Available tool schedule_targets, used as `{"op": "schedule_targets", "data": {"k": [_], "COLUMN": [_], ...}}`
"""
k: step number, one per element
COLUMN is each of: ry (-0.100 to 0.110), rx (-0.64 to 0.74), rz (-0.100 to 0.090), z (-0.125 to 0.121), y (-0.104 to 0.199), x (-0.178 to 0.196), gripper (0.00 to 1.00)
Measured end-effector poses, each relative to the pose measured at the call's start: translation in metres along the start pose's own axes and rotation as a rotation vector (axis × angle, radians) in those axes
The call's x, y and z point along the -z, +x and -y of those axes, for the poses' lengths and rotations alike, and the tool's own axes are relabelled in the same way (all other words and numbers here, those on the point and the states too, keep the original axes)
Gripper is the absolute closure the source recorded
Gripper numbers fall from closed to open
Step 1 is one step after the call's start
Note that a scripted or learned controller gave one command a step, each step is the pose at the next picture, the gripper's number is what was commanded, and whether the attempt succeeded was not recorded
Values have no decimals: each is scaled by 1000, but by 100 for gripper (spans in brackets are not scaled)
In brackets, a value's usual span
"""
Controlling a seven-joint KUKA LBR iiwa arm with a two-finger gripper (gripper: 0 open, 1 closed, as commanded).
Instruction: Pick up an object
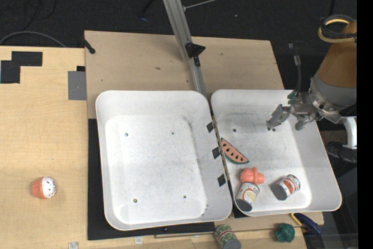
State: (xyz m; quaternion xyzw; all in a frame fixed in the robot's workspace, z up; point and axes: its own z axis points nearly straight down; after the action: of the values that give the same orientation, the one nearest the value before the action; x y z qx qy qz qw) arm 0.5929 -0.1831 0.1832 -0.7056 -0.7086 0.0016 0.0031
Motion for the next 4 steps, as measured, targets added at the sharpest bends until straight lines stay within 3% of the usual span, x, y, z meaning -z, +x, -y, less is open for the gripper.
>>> {"op": "schedule_targets", "data": {"k": [2,3,4], "ry": [-5,-5,-9], "rx": [-4,-8,-3], "rz": [2,1,2], "z": [10,11,5], "y": [0,0,8], "x": [-93,-82,-32], "gripper": [0,100,100]}}
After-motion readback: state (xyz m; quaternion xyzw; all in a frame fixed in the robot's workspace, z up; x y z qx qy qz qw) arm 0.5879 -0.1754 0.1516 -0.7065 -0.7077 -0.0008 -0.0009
